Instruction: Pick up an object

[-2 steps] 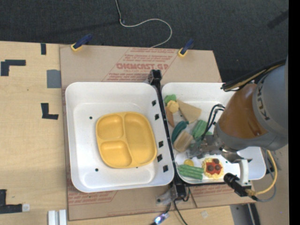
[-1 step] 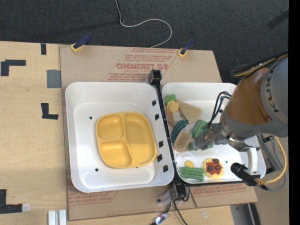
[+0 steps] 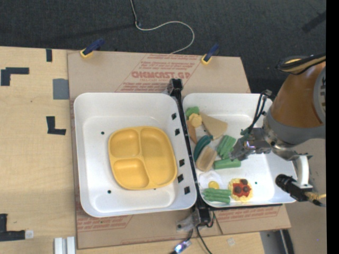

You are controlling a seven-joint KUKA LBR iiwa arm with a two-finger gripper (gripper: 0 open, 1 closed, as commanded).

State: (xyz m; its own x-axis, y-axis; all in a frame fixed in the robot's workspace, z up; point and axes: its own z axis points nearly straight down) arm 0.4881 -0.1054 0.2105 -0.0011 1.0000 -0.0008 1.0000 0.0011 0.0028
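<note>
From my seat I see the arm (image 3: 296, 107) reaching in from the right over the right bin (image 3: 259, 102), its fingers (image 3: 241, 148) low near the middle of that bin. I cannot tell whether they stand apart or together; the wrist hides them, and I see nothing clamped between them.

The things to pick lie along the right bin's left wall and near edge. A green block (image 3: 226, 145) sits just left of the fingers, with a green bar (image 3: 227, 164) below it. A tan wedge (image 3: 214, 125) lies toward the far left corner, beside a small yellow piece (image 3: 195, 120) and a small green piece (image 3: 192, 111). A dark teal curved piece (image 3: 202, 147) and a tan piece (image 3: 205, 159) rest against the left wall. Near the near edge lie a green pod (image 3: 216, 196), a small yellow round (image 3: 213, 184) and a toy pizza (image 3: 241, 189).

The left bin (image 3: 87, 142) holds a yellow divided plate (image 3: 142, 157) at its middle. Both bins sit on cardboard (image 3: 153, 70) on the surface (image 3: 32, 142).
</note>
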